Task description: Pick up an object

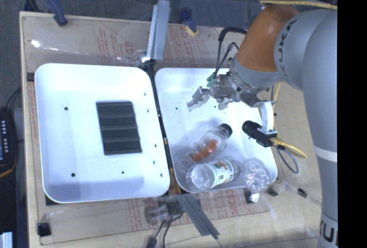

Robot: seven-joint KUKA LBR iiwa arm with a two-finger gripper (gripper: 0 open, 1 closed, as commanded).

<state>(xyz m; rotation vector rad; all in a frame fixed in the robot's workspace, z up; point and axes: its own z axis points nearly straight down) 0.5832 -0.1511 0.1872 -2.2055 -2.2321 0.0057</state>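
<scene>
Clear plastic bottles crowd the right bin's near edge, one small bottle lying just behind them. Above the bin's bare far half hangs the gripper, fingers apart, clamping nothing. A dark ridged block sits mid left bin.

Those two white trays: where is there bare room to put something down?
Left bin: bare floor all round the dark ridged block. Right bin: bare along its left wall below the claw; its near end is crowded with clear bottles.
</scene>
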